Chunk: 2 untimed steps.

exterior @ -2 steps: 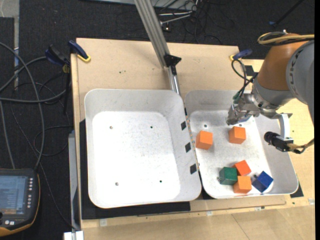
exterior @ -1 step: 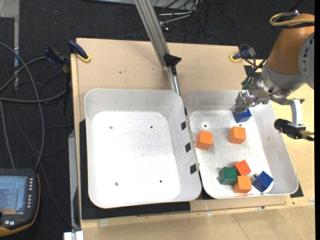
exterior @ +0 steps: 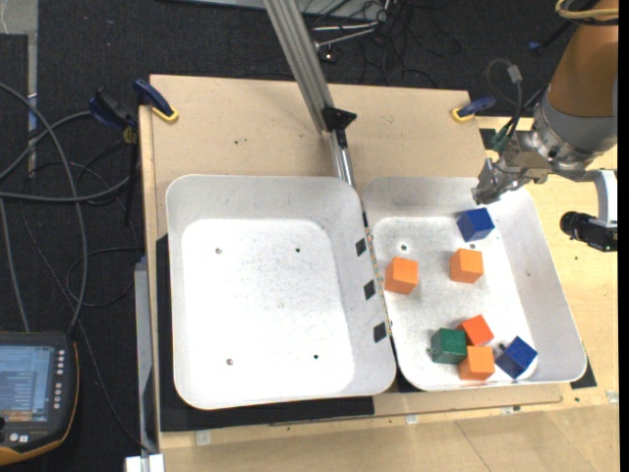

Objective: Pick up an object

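Approach step. Claw (exterior: 488,191) hangs above far edge of right white plastic bin (exterior: 550,293), grip state unreadable. Small blue cube (exterior: 476,224) lies just beneath, near that edge. Next: descend squarely over it.

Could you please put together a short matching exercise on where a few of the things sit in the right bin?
Column one:
1. green cube
2. end effector
3. blue cube beside the end effector
4. blue cube at the cluster

Column two:
A. over the far rim of the right bin
B. far part of the right bin, alone
C. near right corner, beside an orange cube
D. near edge, left end of the cluster

Pairs: 1-D, 2-A, 3-B, 4-C
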### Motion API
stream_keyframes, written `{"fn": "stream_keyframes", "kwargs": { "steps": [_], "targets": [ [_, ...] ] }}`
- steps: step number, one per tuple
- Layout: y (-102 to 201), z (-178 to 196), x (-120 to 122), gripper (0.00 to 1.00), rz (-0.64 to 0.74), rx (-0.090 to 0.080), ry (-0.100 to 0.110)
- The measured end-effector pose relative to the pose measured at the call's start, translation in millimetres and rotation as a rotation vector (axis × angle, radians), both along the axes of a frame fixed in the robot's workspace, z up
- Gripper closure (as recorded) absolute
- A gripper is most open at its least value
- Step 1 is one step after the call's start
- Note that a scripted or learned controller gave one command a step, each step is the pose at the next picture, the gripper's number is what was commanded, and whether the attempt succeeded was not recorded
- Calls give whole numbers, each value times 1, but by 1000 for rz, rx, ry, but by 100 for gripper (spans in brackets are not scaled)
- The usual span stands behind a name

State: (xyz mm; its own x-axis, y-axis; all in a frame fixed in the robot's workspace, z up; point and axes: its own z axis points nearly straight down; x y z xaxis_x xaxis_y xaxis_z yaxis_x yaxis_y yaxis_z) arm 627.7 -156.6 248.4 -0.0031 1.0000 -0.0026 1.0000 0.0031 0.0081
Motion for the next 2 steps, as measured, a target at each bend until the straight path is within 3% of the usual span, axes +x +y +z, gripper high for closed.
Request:
{"fn": "stream_keyframes", "kwargs": {
  "steps": [2],
  "targets": [
    [103,-13,14,100,4,3,7]
  ]
}}
